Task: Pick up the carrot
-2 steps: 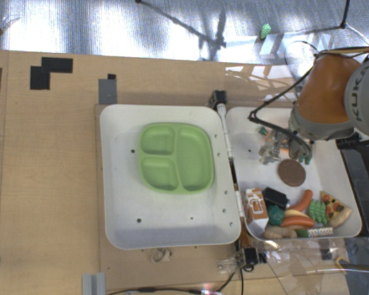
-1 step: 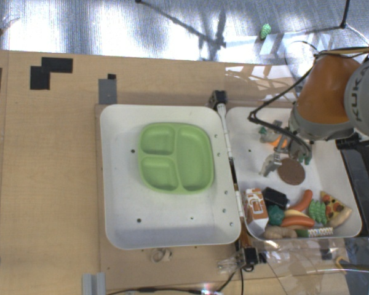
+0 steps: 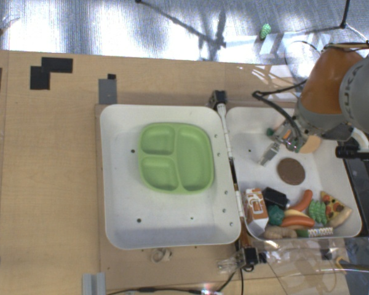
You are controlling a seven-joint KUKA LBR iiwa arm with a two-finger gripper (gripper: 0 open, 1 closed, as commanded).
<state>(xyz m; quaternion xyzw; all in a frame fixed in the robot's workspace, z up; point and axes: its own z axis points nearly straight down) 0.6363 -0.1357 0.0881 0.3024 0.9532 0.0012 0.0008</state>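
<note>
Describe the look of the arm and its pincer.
The arm is bulky and rounded, grey with an orange band above the wrist. Dark cables loop beside it. The pincer is small, with slim metallic fingers and some green and orange parts at its base.

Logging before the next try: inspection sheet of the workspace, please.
Surface: wooden bench, left bin, right bin.
Job's things: carrot lying in right bin's near pile, ungrasped.
Clutter: green plate in left bin; brown disc, pizza slice, carton in right bin.
Grippers: pincer over right bin's far half, away from the carrot.
Cables: black cable at the arm; wires at near edge.
Surroundings: stand legs on the floor.
</note>
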